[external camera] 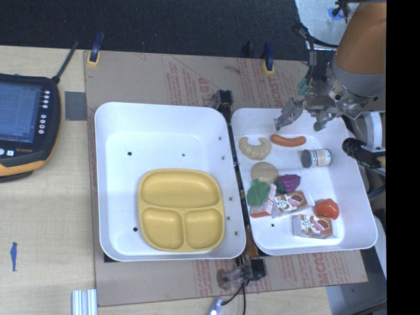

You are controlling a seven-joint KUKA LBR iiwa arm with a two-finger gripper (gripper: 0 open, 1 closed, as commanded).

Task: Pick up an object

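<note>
My gripper hangs over the far end of the right bin, open, with nothing between its fingers. Just below it lies an orange sausage. A beige croissant sits to the sausage's left and a small jar lies on its side to the right. Further toward the front are a round beige piece, a green piece, a purple piece, a red tomato and two small cartons.
The left bin holds a yellow divided tray. A tablet-like pendant lies at the far left of the bench. Clamps and cables sit along the bins' shared edge.
</note>
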